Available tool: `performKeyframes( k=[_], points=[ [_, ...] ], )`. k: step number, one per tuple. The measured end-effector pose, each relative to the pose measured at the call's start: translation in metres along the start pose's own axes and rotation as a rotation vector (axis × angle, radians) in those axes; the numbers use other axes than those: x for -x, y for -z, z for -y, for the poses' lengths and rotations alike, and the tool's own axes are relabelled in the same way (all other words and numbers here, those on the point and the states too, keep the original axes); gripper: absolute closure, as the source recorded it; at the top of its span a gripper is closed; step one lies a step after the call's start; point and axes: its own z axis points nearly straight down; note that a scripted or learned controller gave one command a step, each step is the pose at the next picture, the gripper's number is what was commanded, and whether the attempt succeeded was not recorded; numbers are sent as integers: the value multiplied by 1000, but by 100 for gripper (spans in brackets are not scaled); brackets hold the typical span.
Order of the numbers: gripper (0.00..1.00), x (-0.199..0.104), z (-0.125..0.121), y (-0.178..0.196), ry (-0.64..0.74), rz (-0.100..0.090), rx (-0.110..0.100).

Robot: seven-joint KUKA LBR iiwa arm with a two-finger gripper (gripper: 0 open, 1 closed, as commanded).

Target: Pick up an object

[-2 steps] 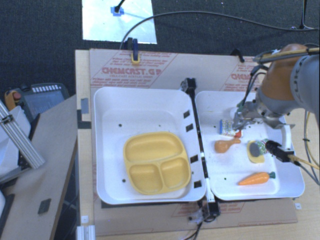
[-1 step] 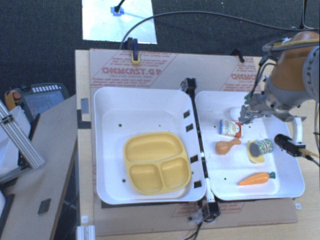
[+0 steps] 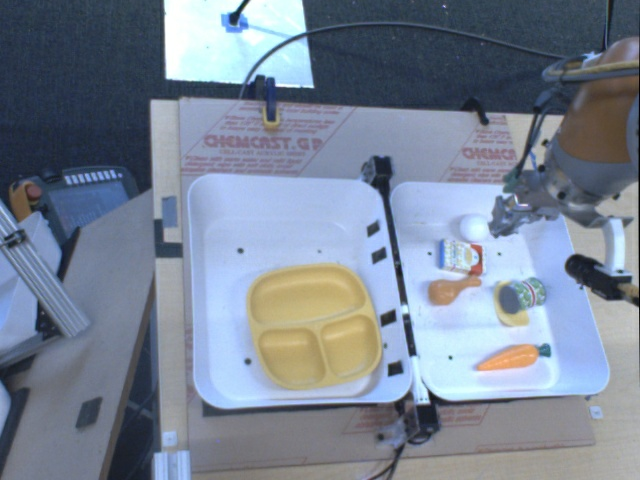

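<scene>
Starting at the left, a yellow tray (image 3: 314, 325) is seen in the left bin (image 3: 215, 268). A ball (image 3: 472, 227), box (image 3: 460, 257), drumstick (image 3: 453, 290), can (image 3: 520, 299) and carrot (image 3: 511, 358) are found in the right bin (image 3: 585, 353). The gripper (image 3: 505, 218) is seen just beside the ball; whether its jaws are open or closed cannot be told.

Bright, even overhead light; soft short shadows under items. The two shallow white plastic bins (image 3: 300, 193) are near blown out, detail lost on their walls. Strong glare on the shiny silver sheet (image 3: 200, 28) at top. Dark carpet (image 3: 80, 58) is grainy, underexposed. Overall soft, low-res focus; the orange-banded grey arm (image 3: 600, 128) is slightly blurred at right.
</scene>
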Motion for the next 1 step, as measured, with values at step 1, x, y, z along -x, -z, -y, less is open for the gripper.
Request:
performKeyframes(
  k=[1],
  points=[
    [100, -5, 7, 54, 1, 0, 2]
  ],
)
